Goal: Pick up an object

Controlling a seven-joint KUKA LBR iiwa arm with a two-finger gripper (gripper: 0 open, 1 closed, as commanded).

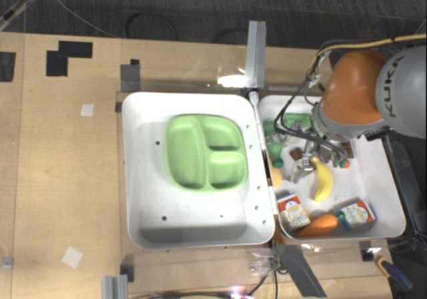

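Hovering low in the right bin [393,214], the gripper [308,163], grip state unclear, should centre squarely over the banana [323,181] before closing.

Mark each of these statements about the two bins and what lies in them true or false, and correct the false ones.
1. The green divided plate lies in the left bin. True.
2. The banana lies in the left bin. False: it lies in the right bin.
3. The carrot lies near the right bin's front edge. True.
4. The green divided plate has five compartments. False: three.
5. The gripper is over the left bin. False: it is over the right bin.
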